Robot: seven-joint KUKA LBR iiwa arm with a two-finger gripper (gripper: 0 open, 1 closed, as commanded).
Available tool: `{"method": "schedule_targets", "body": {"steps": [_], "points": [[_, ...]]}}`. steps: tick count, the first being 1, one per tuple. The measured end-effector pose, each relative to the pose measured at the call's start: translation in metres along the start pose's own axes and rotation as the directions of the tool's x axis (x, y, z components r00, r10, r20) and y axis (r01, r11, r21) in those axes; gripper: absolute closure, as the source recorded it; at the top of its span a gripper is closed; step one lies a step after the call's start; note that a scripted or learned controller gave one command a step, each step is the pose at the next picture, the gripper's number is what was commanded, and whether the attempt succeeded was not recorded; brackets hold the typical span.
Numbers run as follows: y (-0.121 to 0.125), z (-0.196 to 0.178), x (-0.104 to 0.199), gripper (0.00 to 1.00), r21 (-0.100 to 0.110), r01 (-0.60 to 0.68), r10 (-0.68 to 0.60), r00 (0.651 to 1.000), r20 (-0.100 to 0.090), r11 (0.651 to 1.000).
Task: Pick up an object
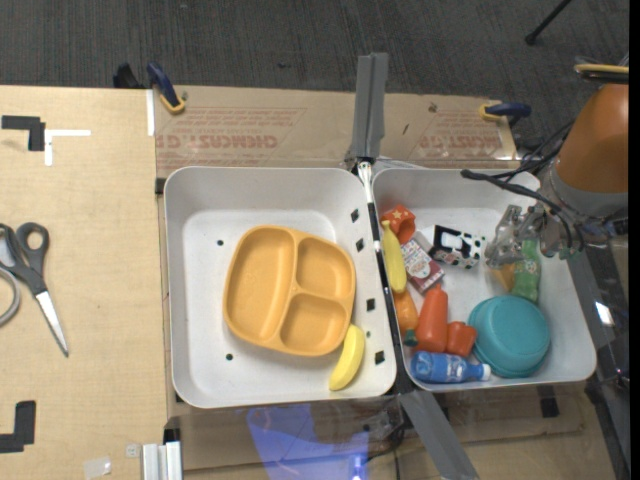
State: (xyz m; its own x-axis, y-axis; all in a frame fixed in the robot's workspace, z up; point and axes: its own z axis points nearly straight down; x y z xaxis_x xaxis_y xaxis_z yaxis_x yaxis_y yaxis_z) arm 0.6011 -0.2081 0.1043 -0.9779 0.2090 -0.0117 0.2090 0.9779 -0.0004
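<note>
Camera view, contents listed left to right, with the divider (372, 230) between the two bins taken as landmark. Far left of the divider, on the bench outside the bins: scissors (38, 280). Left of the divider, in the left bin (190, 298): an orange sectioned plate (288, 290), and a banana (347, 358) resting at the plate's lower right corner, close to the divider. Just right of the divider, in the right bin (575, 363): a second banana (394, 258) lying along the divider wall, a small red item (399, 220) above it, a dark red packet (423, 268), a black-and-white cow toy (455, 247), an orange carrot-like piece (432, 318), and a blue bottle (448, 368) along the near wall. Further right of the divider: a teal bowl (512, 335), upside down or not is hard to tell. Farthest right of the divider: the gripper (520, 236), low over a green bottle-like object (526, 273) near the bin's right wall. Jaw state: cannot be told, as the metal parts blur against the clutter beneath. Step judged: the arm is down at a candidate object, at or near the grasp. Next move calls for a firm closure on the green object and a straight lift clear of the bowl beside it.
</note>
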Motion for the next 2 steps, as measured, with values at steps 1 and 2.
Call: {"method": "schedule_targets", "body": {"steps": [1, 2], "points": [[0.091, 0.012, -0.012, 1.0, -0.001, -0.071, 0.071, 0.997, -0.007, 0.997], [0.002, 0.002, -0.052, 1.0, -0.002, -0.164, 0.164, 0.986, -0.016, 0.986]]}}
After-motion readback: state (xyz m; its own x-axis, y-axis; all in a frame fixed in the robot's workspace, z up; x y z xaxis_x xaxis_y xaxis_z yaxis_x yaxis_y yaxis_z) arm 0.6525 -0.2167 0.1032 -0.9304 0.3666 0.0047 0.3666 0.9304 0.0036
